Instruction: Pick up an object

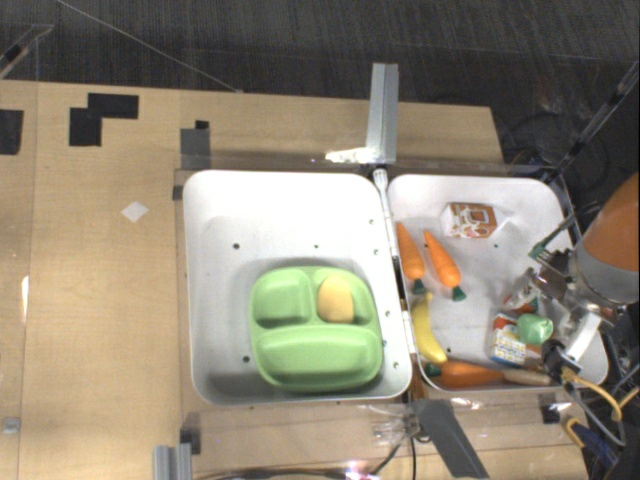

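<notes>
Sitting in the right bin point(470, 193), near its lower right corner, is a green toy point(536, 328) beside a small box point(510, 346). The end effector point(545, 313) hangs right over them — I cannot tell if it is apart or together. To do this well, come straight down on one thing, away from the bin wall. Two carrots point(428, 256) and a banana point(428, 333) lie further left — easier picks.
</notes>
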Motion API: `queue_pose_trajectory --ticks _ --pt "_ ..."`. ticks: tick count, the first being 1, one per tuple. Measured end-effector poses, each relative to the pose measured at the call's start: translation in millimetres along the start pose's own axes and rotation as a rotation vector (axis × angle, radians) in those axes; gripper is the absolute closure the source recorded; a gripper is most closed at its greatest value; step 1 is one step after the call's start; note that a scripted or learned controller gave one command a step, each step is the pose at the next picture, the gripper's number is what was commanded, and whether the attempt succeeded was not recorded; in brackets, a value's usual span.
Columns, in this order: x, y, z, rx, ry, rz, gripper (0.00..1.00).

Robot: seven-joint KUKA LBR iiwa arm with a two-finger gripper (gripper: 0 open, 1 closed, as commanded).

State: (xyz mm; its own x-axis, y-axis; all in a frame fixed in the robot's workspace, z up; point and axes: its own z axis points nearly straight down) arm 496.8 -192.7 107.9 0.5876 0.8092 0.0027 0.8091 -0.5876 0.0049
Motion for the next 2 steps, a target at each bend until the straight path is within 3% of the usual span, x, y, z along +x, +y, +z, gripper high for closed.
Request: queue_pose_trajectory --ticks 1,2 --pt "3 7 11 -0.01 0.009 0.107 0.0" --pt "46 33 -22 0.002 -0.001 0.031 0.0"
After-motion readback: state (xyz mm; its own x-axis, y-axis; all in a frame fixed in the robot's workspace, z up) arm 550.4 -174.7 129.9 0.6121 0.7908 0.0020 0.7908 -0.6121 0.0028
